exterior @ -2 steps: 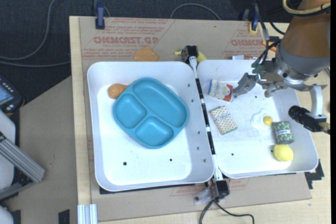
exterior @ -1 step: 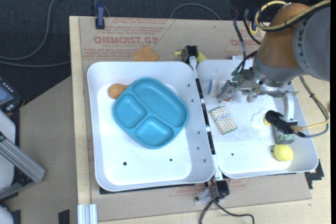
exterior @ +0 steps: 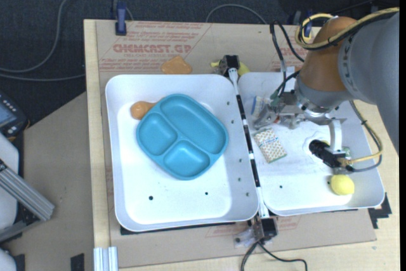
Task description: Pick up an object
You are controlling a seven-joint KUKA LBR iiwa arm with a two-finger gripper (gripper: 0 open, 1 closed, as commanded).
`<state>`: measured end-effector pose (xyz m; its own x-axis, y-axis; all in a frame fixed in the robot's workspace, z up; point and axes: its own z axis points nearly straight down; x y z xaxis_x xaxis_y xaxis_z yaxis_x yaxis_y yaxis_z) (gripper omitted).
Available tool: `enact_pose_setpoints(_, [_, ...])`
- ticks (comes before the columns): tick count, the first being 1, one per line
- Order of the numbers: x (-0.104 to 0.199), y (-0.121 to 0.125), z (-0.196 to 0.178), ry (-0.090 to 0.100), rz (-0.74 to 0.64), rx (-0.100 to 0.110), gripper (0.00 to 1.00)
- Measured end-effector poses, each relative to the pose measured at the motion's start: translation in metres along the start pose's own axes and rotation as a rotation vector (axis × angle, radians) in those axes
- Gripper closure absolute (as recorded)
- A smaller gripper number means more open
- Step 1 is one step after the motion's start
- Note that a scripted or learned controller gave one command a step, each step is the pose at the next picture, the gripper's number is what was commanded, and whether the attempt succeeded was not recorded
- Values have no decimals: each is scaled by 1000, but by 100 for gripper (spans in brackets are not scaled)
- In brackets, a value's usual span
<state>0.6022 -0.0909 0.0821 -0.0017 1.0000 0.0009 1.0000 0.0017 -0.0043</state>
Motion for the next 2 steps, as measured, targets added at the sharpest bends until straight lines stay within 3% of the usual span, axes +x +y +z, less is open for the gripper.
enact_pose_setpoints(1, [-4, 39, -3, -2, 0, -7, 0])
enact_pose_setpoints(2, [-4, 39, -13, -1, 1, -8, 100])
